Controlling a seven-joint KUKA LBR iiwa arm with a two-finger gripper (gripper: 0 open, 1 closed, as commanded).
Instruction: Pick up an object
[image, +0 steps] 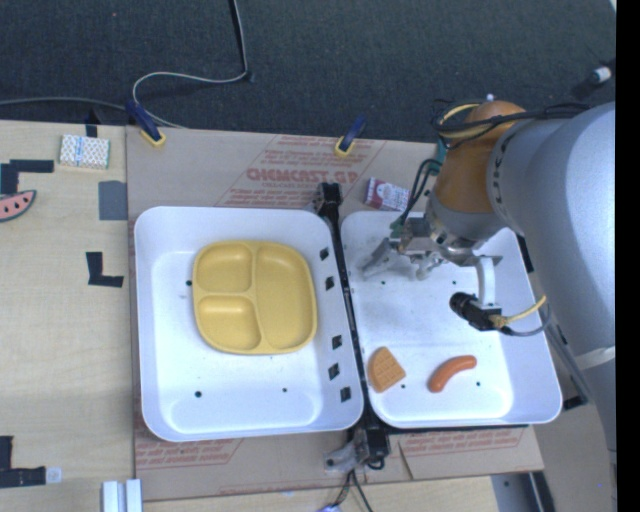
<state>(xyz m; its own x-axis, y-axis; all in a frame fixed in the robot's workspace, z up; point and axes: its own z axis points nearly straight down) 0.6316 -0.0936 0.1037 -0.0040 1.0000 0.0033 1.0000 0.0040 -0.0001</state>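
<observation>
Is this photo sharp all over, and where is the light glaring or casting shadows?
Camera view: lighting is even and soft, the white left bin is bright and nearly washed out, the yellow plate has only a faint shadow, the gripper looks slightly blurred, and the big grey arm at right is soft, out of focus.

Lying flat in the right bin (520, 400), near its front edge — a small orange-red sausage (452, 373), curved a little, long axis running left to right with the right end slightly higher. Just to the left, apart from it and not touching, a small tan-orange cracker-like piece (386, 369), roughly square with rounded corners, also flat — close to the bin's left wall. Both uncovered, nothing gripping them.
</observation>
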